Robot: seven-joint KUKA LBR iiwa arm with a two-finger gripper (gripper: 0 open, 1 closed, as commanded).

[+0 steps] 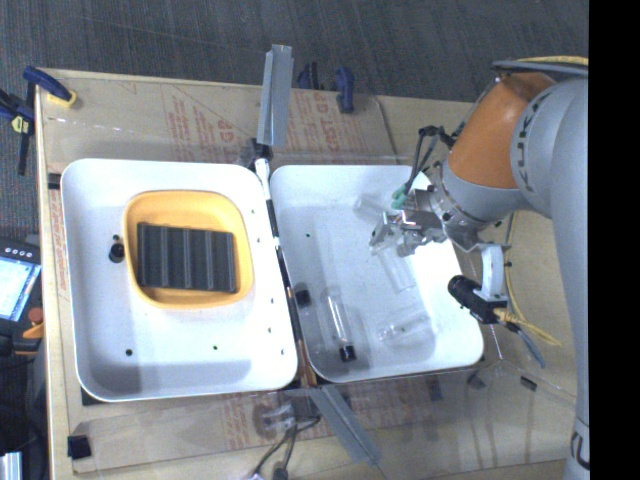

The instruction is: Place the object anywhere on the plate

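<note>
Gripper (400,236) over far side of right bin (300,218); finger state can't be told. Clear tube (338,320) w/ black cap lies near-left in that bin. Yellow plate (190,206) in left bin (90,348), carrying dark ridged block (187,258). No legible writing.

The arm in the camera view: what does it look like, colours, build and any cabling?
The arm is thick and rounded, grey with a broad orange band above the wrist. At its end sits a small metallic gripper with a spot of green on it. Thin dark cables loop beside the wrist, and a white bracket with a black part hangs below it.
</note>
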